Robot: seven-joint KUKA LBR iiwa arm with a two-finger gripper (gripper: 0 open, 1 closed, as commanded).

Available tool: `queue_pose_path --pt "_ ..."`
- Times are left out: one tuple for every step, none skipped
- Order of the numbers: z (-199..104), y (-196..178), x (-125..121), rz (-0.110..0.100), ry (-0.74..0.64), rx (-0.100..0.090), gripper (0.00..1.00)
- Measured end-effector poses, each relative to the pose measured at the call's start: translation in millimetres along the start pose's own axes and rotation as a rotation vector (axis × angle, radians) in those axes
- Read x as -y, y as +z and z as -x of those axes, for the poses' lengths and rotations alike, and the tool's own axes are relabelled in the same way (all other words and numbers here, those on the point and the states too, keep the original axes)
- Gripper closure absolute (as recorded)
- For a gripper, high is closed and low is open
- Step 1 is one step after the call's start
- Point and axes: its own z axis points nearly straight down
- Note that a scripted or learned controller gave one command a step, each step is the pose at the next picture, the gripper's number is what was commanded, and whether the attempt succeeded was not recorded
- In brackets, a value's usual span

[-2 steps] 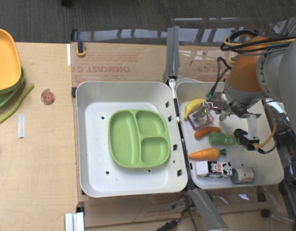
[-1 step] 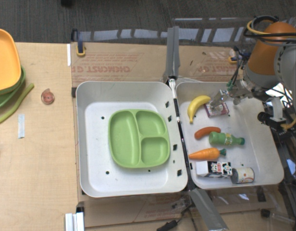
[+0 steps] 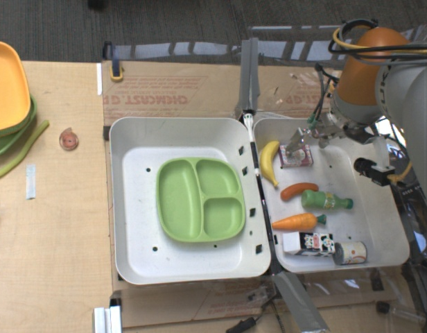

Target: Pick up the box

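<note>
A small box [image 3: 299,158] with pink edges and a pale top lies at the back of the right bin [image 3: 380,255], just right of the banana [image 3: 269,161]. My gripper [image 3: 297,144] comes down from the right and sits directly on the box's upper edge, covering part of it. The box rests on the bin floor. A second box-like thing, a white carton with black cow patches [image 3: 310,243], lies near the bin's front wall, well away from the gripper.
The right bin also holds a red chili [image 3: 298,190], a green bottle [image 3: 326,200], a carrot [image 3: 297,221] and a can [image 3: 349,253]. A green divided plate [image 3: 201,200] lies in the left bin [image 3: 130,207]. Yellow and green dishes [image 3: 5,103] stack at far left.
</note>
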Motion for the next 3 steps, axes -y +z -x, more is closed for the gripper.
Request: queue_pose_path --pt "-32.8 -0.4 15.1 0.000 0.056 -0.001 0.00" --pt "-41.4 -0.8 37.7 0.002 -0.006 0.000 0.00" --pt "-6.5 -0.9 49.8 0.002 -0.171 0.000 0.00"
